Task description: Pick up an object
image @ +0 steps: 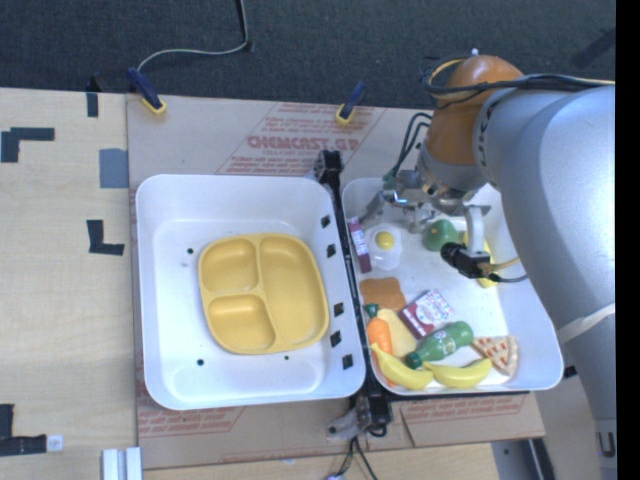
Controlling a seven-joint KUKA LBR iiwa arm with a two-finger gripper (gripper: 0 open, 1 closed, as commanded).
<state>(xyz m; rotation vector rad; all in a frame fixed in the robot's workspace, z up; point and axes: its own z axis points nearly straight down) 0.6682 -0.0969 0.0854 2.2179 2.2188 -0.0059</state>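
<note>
Tool poised over the far end of the right bin

Camera view: crowding marks the right bin [540, 338], and the landmark taken here is the green bottle [441, 343], which lies tilted near that bin's near end. The tool [425, 203] is seen well beyond the bottle, toward the far end of the bin, under the orange band of the arm [560, 178]. How far its fingers are spread cannot be told, since they are masked by the wrist and cabling, and nothing is seen held between them.

Just beyond the bottle lie a small red and white packet [430, 311] and a brown flat piece [382, 292]. Farther from the bottle, almost beneath the tool, a yellow-topped white cup [384, 245] and a green round item [438, 234] are found; these are judged the nearest candidates for a pick. Nearer than the bottle, a yellow banana [440, 373] runs along the bin's near wall, its long axis across the bin. A pizza slice [497, 352] sits right of the bottle, a carrot [381, 334] left of it.

Open room is scarce: the divider wall between the bins stands close beside the cup, and the arm covers the bin's right side. The left bin [160, 298], far left of the bottle, carries a yellow divided plate [264, 293].
</note>
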